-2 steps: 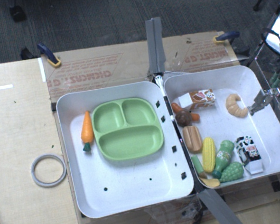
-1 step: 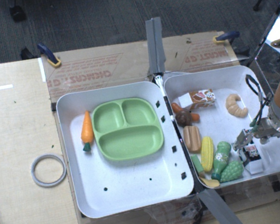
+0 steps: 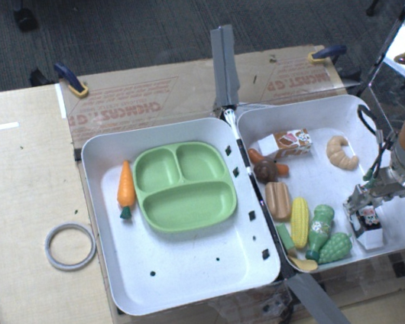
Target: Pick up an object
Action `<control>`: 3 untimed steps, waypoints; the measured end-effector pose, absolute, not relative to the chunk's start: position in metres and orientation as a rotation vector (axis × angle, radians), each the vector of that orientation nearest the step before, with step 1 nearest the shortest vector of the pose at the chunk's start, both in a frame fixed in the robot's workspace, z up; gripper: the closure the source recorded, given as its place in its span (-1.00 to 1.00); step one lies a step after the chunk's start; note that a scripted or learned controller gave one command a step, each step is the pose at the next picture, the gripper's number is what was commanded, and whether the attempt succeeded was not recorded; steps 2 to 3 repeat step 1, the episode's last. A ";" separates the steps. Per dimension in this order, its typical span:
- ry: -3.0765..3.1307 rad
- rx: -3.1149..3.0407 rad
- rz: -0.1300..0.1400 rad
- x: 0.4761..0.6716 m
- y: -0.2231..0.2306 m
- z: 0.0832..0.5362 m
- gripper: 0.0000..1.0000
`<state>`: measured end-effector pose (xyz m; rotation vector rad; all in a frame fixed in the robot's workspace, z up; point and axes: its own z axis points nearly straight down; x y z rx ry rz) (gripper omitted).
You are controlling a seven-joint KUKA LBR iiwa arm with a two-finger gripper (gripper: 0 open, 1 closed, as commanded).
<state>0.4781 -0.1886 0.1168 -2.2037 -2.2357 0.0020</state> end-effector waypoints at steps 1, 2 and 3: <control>-2.096 -2.339 0.003 0.494 -0.114 0.224 1.00; -2.096 -2.339 0.003 0.494 -0.114 0.224 1.00; -2.096 -2.339 0.003 0.494 -0.114 0.224 1.00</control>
